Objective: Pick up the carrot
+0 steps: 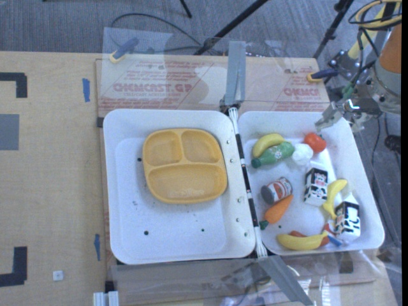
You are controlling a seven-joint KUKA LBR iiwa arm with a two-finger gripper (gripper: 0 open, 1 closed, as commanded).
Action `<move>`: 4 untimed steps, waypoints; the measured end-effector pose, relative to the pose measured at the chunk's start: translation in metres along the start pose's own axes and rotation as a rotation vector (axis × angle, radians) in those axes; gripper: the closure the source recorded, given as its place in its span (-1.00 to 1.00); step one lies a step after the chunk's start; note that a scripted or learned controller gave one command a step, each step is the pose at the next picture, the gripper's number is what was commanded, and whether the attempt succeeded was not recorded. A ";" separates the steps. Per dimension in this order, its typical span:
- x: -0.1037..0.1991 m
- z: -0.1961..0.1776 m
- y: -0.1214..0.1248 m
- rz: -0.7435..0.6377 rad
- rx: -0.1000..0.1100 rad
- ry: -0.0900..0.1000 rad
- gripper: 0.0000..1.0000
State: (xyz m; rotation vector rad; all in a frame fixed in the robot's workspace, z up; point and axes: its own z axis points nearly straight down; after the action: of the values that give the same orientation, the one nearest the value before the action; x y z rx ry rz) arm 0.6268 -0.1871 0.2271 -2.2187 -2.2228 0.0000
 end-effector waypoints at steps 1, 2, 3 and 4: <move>0.056 0.050 -0.058 -0.138 0.000 0.000 -1.00; 0.100 0.043 -0.138 -0.029 0.001 0.000 -1.00; 0.068 0.049 -0.147 0.125 0.003 0.002 -1.00; 0.088 0.127 -0.147 -0.078 -0.002 -0.001 -1.00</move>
State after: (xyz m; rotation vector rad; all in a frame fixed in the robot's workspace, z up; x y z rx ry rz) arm 0.4794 -0.0989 0.1002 -2.1316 -2.3096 -0.0010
